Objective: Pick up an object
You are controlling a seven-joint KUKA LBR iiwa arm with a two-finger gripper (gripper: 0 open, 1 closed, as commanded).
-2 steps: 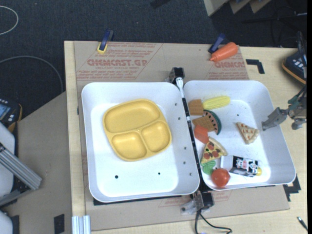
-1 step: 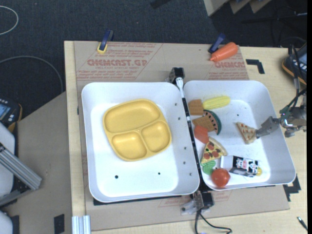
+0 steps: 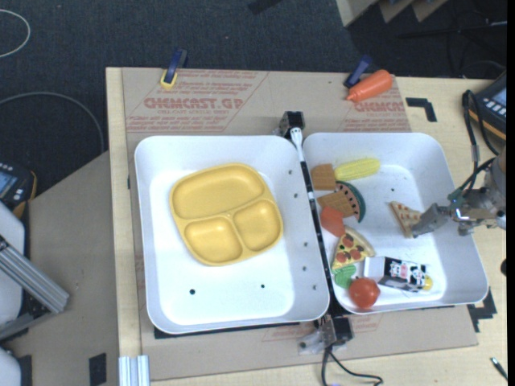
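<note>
The right bin (image 3: 451, 256) holds several toy foods. A yellow corn cob (image 3: 357, 168) and a brown bread piece (image 3: 323, 177) lie at its far left, with a watermelon slice (image 3: 348, 200) and a red piece (image 3: 331, 219) below them. Nearer the front are a pizza slice (image 3: 352, 248), a green piece (image 3: 344, 274), a red tomato (image 3: 364, 293) and a small black-and-white carton (image 3: 405, 274). A brown wedge (image 3: 402, 215) lies mid-right. My gripper (image 3: 426, 220) reaches in low from the right, its tip right beside the brown wedge.
The left bin (image 3: 153, 240) carries a yellow divided plate (image 3: 225, 213). An orange toy carrot (image 3: 370, 85) lies on the bench behind the right bin. A yellow-and-blue clamp (image 3: 171, 69) sits at the bench's far left edge.
</note>
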